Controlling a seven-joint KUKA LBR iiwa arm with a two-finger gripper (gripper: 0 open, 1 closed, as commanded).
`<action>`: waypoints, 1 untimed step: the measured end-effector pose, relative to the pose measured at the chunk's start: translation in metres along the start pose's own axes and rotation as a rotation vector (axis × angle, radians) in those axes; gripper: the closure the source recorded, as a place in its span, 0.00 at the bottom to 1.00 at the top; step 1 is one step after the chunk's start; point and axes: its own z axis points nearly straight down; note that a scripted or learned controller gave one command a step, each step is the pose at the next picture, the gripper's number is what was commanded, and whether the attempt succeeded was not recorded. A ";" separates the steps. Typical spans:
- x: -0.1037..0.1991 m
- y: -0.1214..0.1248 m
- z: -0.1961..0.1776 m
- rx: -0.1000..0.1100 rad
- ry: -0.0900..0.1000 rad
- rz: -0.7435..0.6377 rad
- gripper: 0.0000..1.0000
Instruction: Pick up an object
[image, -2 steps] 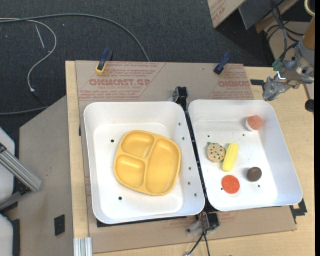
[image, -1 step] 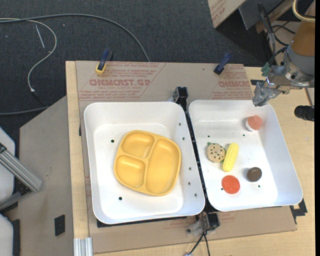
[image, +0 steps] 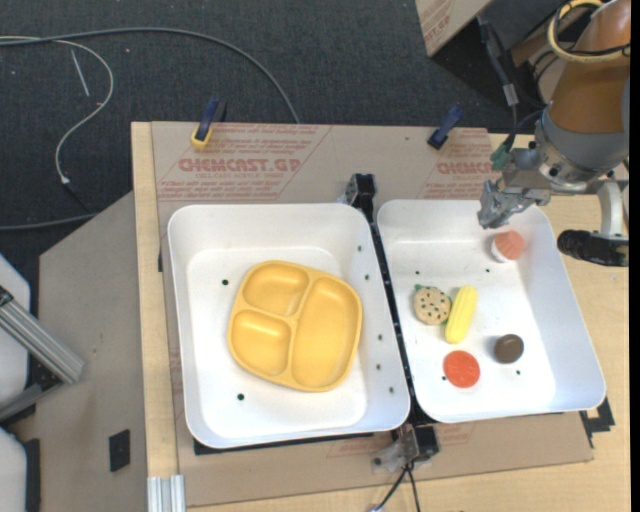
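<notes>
Pink-white ball (image: 509, 245) near right bin's (image: 580, 330) far edge sits just under gripper (image: 497, 213), grip state unreadable; approach step, next needs descent onto it.

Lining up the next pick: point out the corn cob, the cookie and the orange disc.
corn cob (image: 461, 313), camera view, middle of cob.
cookie (image: 431, 305), camera view, centre of top face.
orange disc (image: 461, 369), camera view, centre.

Grey arm with orange band (image: 592, 60) enters from right, wrist angled down; metal two-finger end effector (image: 497, 212) hangs over far rim of right shallow white bin (image: 575, 330).
</notes>
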 end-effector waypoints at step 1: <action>0.050 -0.023 0.013 0.001 0.001 -0.001 1.00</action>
